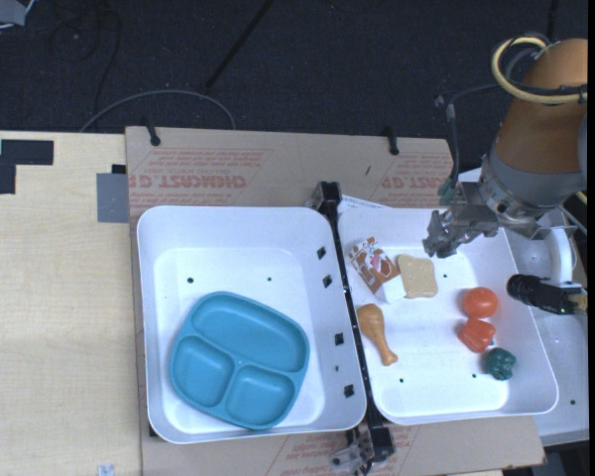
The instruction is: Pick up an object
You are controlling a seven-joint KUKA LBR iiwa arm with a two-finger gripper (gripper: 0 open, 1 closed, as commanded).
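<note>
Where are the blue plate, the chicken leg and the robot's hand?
blue plate (240,360), camera view, its middle divider.
chicken leg (375,330), camera view, mid-shaft.
hand (442,238), camera view, its dark fingertip end.

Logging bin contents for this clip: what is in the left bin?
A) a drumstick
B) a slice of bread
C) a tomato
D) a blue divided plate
D: the blue divided plate lies alone in the left bin; the food items are in the right bin.

Reaches in from the right with the grey arm (532,167), orange band (547,107) above the wrist, a yellow cable looped at its top. Angles down and leftward, ending in the dark two-finger gripper (442,238), hanging low with its tip pointed down and to the left.
</note>
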